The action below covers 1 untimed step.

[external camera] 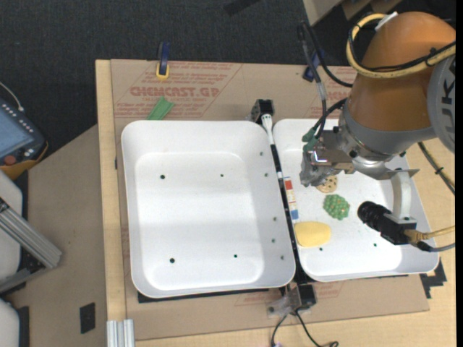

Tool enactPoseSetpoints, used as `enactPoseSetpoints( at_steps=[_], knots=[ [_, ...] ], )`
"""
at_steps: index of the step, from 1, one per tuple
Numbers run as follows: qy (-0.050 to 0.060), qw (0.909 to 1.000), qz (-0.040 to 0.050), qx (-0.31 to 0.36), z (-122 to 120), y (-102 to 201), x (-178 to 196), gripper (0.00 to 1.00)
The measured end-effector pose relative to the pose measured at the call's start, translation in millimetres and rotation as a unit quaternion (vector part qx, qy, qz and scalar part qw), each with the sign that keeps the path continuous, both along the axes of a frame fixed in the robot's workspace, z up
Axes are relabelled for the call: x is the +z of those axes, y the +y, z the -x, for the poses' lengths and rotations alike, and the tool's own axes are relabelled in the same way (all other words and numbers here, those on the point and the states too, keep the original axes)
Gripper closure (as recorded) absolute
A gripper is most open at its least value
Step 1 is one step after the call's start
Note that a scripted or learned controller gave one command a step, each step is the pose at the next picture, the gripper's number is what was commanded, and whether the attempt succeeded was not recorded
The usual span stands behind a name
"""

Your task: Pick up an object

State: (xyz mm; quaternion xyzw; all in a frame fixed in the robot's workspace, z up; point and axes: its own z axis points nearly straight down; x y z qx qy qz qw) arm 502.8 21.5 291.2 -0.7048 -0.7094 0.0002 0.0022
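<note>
White bins sit on brown cardboard (pixel 181 89) over dark carpet. My gripper (pixel 318 173) hangs in the right bin (pixel 391 262), its grip unclear, near a green object (pixel 336 207) and yellow object (pixel 313 233).

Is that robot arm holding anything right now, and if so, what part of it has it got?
It cannot be told. The gripper is low in the right bin, just above a small speckled object. The green object and yellow object lie apart from it.

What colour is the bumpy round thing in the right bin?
Green; the bumpy round thing shows clearly in the camera view.
</note>
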Motion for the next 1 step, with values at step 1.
enactPoseSetpoints(
  at_steps=[1],
  knots=[
    [-0.008,1.0,0.0006,0.0,-31.1,33.3,79.0,1.0]
  ],
)
